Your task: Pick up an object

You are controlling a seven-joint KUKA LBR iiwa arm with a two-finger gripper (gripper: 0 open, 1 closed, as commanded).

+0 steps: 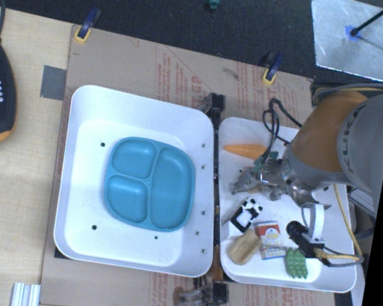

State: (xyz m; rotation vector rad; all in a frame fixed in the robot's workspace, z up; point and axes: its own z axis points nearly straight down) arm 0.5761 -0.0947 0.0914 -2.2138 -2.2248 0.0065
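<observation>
Panda toy point(247, 214): in the right bin point(330, 281), just below the pincer point(259, 179); looks small, light, soft; best pinched across its body.
Pincer: hangs low; holds nothing that I can see; opening unclear.

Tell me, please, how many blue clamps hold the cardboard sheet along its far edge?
2. One blue clamp grips the cardboard's far left corner; the other sits on the far edge above the right bin. The arm may hide others.
</observation>
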